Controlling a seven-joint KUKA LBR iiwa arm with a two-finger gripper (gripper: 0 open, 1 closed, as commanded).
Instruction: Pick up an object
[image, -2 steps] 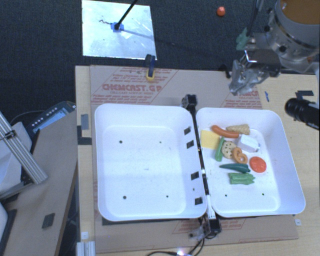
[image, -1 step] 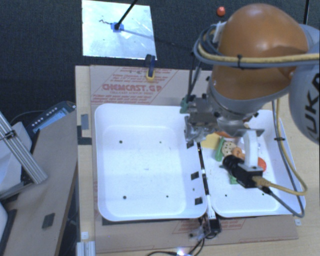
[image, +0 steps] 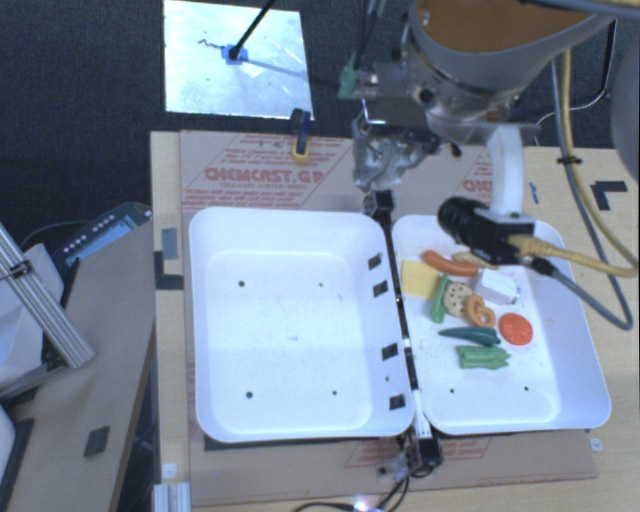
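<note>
Two bins (image: 290, 330); my gripper (image: 378, 178) above rear divider, jaw state unclear. Advice: shift over toy food (image: 470, 320), descend vertically, isolate one piece.

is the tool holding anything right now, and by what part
Nothing is held. The tool hangs above the bins' far edge, with nothing between its fingers; the toy food lies in the right bin.

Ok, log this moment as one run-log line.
gripper: above bins' far edge, no object seen in it | small toy foods: clustered in right white bin | pick: not yet done
</note>
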